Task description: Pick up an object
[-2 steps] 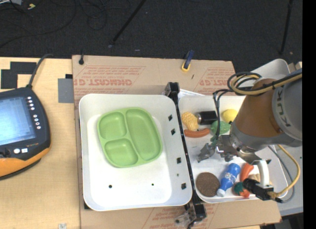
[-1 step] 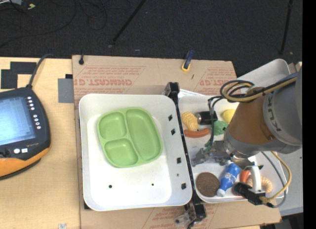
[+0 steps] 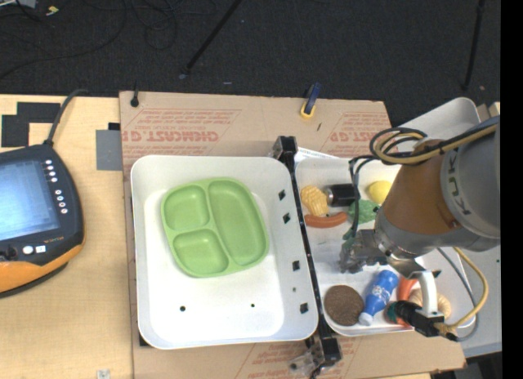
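Cardboard covers the desk point(image 3: 245, 128) under two white bins. Candidate objects crowd the right bin point(image 3: 315, 283): a corn cob point(image 3: 314, 198), red sausage point(image 3: 325, 221), yellow ball point(image 3: 377, 190), brown disc point(image 3: 344, 304) and blue-white bottle point(image 3: 379, 294). The pincer point(image 3: 355, 252) hangs over the bin's middle beneath the orange wrist; its opening cannot be told. Descend vertically onto one isolated item. Neighbours and the bin wall leave little room. The left bin point(image 3: 155, 287) carries a green divided tray point(image 3: 214, 226).

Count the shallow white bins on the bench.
2. The left bin holds a green divided tray; the right bin beside it holds small objects, its far side hidden under the arm.
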Robot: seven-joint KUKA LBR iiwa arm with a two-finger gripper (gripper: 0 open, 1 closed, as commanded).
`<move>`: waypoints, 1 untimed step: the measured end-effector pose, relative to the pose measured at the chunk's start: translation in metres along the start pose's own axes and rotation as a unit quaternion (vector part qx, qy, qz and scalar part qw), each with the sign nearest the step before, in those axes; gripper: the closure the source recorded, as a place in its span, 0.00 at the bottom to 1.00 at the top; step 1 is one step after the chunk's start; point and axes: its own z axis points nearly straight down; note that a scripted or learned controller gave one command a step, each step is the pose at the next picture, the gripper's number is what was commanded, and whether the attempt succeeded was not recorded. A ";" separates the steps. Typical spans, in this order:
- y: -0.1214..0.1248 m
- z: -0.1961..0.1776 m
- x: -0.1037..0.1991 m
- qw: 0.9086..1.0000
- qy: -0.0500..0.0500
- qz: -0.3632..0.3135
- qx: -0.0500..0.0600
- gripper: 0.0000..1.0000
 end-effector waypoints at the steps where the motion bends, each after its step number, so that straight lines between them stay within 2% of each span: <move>1: 0.005 -0.056 -0.010 1.000 -0.001 -0.001 -0.003 1.00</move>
